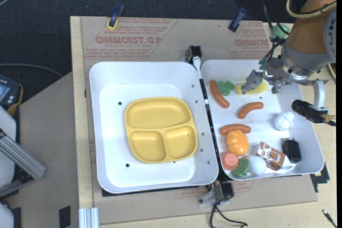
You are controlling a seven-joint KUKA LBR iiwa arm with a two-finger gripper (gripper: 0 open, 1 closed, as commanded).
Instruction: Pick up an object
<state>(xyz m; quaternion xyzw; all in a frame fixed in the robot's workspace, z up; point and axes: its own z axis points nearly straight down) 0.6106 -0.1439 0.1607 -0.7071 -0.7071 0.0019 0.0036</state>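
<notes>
My gripper (255, 83) sits right on the yellow toy (258, 88); can't tell if I've got it. Green toy (226, 86) & red sausage (218, 93) crowd just beyond, so I could nudge those or slip off.

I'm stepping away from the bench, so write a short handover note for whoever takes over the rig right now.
Gripper: low over the far end of the right bin, at the yellow item; grip cannot be confirmed.
Right bin: three sausages, green piece, orange fruit, broccoli, black block, small white items.
Left bin: yellow divided plate.
Done: nothing visibly lifted.
Left: grasp and lift one object.
</notes>
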